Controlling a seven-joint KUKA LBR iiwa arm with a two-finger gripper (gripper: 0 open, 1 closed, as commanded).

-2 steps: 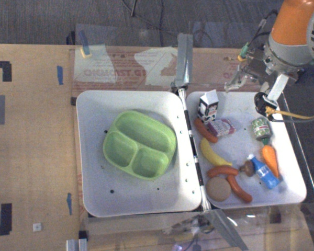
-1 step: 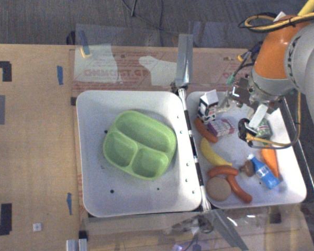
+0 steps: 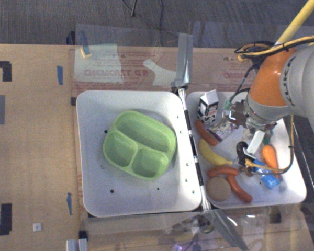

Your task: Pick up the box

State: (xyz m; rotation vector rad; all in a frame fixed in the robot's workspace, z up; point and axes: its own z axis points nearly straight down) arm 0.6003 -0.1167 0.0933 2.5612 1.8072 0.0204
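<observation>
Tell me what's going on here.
A grey and orange robot arm reaches in from the right over the right bin, which holds toy food and a small white box near its far left corner. The box stands just left of the arm's wrist, apparently not picked up yet. The left bin holds a green divided tray.

Pale wooden bench (image 3: 31, 156); grey carpet floor (image 3: 52, 9) beyond; blue tape (image 3: 59, 75), black markings (image 3: 7, 71) on benchtop.

Green divided tray (image 3: 139, 145), banana (image 3: 213, 153), carrot (image 3: 270, 156)
</observation>
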